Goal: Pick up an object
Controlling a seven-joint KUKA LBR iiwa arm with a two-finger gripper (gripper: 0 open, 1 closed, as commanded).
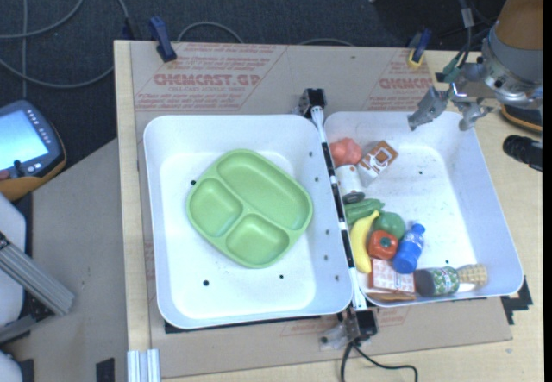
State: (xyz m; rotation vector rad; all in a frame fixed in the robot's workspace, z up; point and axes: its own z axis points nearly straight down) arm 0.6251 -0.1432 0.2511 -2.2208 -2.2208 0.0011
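1. Camera view: the toy foods lie heaped in the right bin [483, 199] along its left and near walls: a banana [360, 239], tomato [382, 244], blue bottle [410, 247] and dark bottle [448, 279].
2. The left bin [164, 199] holds a green divided plate [250, 208].
3. The gripper [448, 111] hangs over the right bin's far edge, jaws spread wide, holding nothing, well apart from the heap.

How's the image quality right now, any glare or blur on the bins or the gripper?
Camera view: even, soft lighting; the white bins look bright but not washed out, and the green plate and the toys are sharp. The gripper at the right bin's far edge is slightly soft, and its finger state is unclear.
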